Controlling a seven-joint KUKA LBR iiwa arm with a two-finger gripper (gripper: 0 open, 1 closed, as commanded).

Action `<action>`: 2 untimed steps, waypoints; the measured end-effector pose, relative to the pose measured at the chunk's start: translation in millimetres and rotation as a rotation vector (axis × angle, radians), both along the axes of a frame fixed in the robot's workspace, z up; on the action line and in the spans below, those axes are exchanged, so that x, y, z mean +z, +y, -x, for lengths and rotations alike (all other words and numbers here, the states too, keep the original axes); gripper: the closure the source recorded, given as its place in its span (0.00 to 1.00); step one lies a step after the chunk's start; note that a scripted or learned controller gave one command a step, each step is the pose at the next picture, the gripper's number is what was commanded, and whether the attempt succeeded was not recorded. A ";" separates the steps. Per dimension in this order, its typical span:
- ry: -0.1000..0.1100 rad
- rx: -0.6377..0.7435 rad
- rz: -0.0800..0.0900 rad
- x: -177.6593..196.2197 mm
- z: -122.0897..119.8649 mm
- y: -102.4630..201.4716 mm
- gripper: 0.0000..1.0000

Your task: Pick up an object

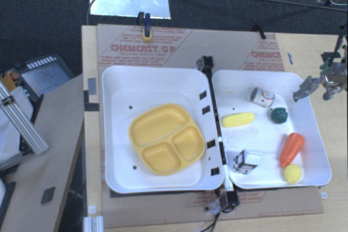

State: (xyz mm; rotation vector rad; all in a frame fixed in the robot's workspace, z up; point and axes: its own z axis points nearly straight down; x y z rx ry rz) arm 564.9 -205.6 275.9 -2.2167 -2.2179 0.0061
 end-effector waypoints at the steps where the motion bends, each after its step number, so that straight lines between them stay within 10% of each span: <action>1: -0.008 0.003 0.002 4.7 -1.8 0.4 0.00; 2: -0.004 0.001 0.000 -52.2 6.7 4.3 0.00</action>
